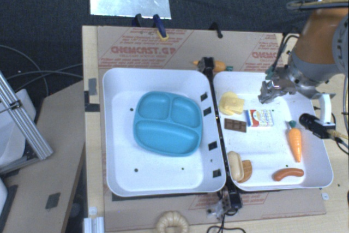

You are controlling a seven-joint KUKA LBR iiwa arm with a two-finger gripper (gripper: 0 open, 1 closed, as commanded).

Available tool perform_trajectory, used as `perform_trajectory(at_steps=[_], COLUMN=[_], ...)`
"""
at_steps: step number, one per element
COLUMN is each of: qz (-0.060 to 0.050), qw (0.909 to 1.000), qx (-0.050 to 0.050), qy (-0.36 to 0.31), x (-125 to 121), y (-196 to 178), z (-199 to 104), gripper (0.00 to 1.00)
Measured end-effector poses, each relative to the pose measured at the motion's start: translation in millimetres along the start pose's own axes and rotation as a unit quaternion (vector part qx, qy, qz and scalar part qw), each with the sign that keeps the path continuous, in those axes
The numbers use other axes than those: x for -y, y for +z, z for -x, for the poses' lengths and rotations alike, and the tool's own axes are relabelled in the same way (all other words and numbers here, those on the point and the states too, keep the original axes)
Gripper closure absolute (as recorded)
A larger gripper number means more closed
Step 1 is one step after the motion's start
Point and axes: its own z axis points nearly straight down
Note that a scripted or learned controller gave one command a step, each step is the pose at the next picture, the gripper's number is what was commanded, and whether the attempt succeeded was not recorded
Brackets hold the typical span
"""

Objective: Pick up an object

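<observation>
While the left bin [117, 172] held a blue tray [168, 122], the right bin [322, 172] carried carrot [295, 143], sausage [288, 173], carton [259, 117]; bare floor lay between. Jaws [267, 94] hung over its far edge; their opening I could not tell.

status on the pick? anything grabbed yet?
Nothing lifted: the cheese piece, chocolate bar, small carton, carrot, sausage and hot dog bun all lie in the right bin. The hand hovers above the bin's rear. Descent, grasp and lift remain.
</observation>
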Motion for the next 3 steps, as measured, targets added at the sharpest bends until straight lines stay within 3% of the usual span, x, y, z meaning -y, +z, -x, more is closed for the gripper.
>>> perform_trajectory(at_steps=[1,2,3], qz=[-0.001,-0.002,-0.003], qw=[1.0,1.0,1.0], qx=[0.0,-0.001,-0.001], qy=[0.0,-0.002,-0.002], x=[-1,13,31], y=[-16,-27,-5], z=[0,-52,-98], gripper=[1.0,1.0,1.0])
